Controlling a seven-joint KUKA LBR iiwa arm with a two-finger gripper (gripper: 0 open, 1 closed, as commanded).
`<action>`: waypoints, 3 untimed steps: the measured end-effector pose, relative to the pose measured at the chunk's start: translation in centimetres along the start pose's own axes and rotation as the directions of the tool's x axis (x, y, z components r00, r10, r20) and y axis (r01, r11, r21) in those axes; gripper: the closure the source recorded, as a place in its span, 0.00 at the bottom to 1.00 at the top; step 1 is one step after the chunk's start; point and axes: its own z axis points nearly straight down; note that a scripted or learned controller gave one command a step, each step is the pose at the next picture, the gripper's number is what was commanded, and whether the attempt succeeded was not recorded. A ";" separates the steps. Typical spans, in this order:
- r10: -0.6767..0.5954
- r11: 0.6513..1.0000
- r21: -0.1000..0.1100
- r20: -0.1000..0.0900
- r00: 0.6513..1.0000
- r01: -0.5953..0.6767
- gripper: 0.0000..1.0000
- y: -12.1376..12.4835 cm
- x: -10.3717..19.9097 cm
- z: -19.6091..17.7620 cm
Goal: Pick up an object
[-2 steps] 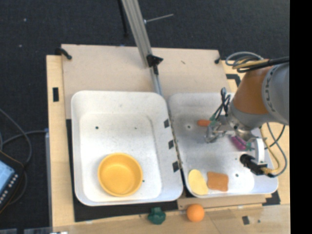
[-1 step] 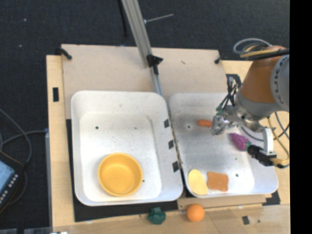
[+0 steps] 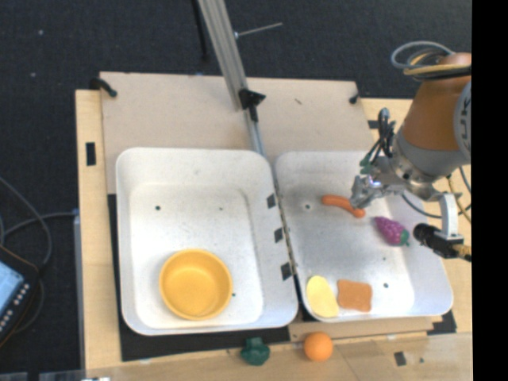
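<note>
**A:** Was there any writing or a brand mark you could read?

**B:** None that I could make out. The bins were plain white, and the dark device at the left edge [image 3: 12,292] showed a bluish screen too small to read.

**A:** What did the bins hold?

**B:** The left bin [image 3: 143,173] held a yellow bowl [image 3: 195,283], upright, near its front edge. The right bin [image 3: 317,173] held four things: an orange carrot [image 3: 343,205] lying across the middle toward the back, a purple grape-like toy [image 3: 390,229] just to its right, and at the front a pale yellow oval piece [image 3: 321,294] just beside an orange block [image 3: 355,295].

**A:** And the gripper?

**B:** The gripper [image 3: 363,194] hung over the right bin, its tip right at the carrot's right end. The carrot lay flat on the bin floor; whether the fingers touched it, or how they stood, I could not tell. The orange band of the arm [image 3: 436,109] sat above and to the right.

**A:** Anything outside the bins?

**B:** An orange ball [image 3: 317,346] and a small green object [image 3: 255,352] rested on the bench in front of the bins, near each other. A metal rail [image 3: 226,42] ran from the top down to the gap between the bins.
</note>
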 end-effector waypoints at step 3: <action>-0.004 1.000 0.005 -0.002 1.000 0.004 1.00 -0.5 10.1 -4.5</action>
